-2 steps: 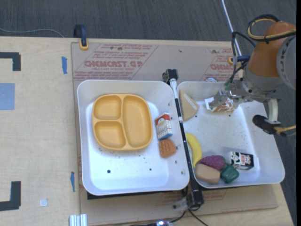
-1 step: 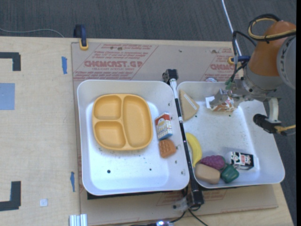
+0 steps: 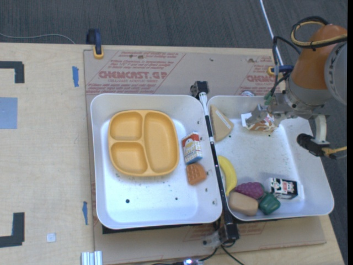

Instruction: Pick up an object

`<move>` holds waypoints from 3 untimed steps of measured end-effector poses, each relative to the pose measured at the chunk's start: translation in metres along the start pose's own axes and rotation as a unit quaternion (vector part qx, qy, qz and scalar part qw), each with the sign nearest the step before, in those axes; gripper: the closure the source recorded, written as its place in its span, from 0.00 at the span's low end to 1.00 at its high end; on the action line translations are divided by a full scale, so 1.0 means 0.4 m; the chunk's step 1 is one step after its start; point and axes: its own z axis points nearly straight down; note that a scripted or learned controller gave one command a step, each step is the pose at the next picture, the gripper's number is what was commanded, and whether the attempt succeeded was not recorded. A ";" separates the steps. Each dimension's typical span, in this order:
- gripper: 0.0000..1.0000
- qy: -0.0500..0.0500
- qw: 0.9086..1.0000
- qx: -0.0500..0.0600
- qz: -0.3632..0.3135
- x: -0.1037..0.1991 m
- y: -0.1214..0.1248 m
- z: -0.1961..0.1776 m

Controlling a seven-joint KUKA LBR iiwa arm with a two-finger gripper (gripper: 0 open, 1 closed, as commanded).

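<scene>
the gripper (image 3: 263, 116) hangs over a crinkled snack packet (image 3: 260, 123) near the right bin's (image 3: 309, 167) far rim, jaws unreadable, bare floor mid-bin.

Single fixed camera, mounted high above the bench, looking down at a slant. Far enough back to take in both shallow white plastic bins (image 3: 99, 164) whole, plus the printed brown cardboard sheet (image 3: 138, 68) beneath and a strip of dark grey carpet (image 3: 165, 10) along the top. Two-finger pincer (image 3: 259, 117) seen at upper right, over the right-hand bin, on the grey arm with the orange band (image 3: 317, 54) entering from the right edge. Left-hand bin, with its yellow three-compartment plastic tray (image 3: 143, 142), well to the pincer's left. Pale wooden benchtop (image 3: 38, 159) farther left still.
</scene>
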 end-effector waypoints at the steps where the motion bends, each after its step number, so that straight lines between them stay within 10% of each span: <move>1: 0.00 0.000 1.000 0.000 0.000 0.000 0.000 0.001; 3: 0.00 0.000 1.000 0.001 0.000 0.000 -0.001 0.001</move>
